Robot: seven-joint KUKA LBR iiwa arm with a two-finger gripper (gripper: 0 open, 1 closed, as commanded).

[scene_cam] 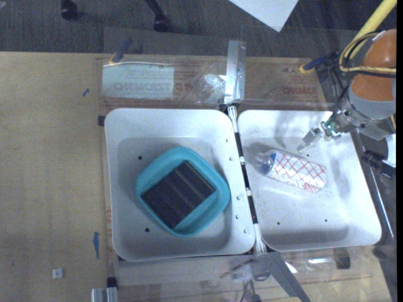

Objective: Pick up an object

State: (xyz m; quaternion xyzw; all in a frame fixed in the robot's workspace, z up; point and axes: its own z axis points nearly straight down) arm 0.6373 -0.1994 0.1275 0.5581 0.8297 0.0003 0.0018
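Teal container (182,190) seen well left of claw (313,137), in left bin (119,137). Crinkly packet (291,170) just below-left of claw: judged light, soft, slippery; best pinched mid-body. Claw's open-or-closed state cannot be told.

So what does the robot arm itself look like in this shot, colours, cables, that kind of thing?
The arm is grey and rounded, with a glossy orange band above the wrist. Yellow and dark cables loop beside the band, and a yellow strip runs up toward the corner. It narrows to a small metallic gripper, slim and pale grey, with a tiny greenish spot near its base.
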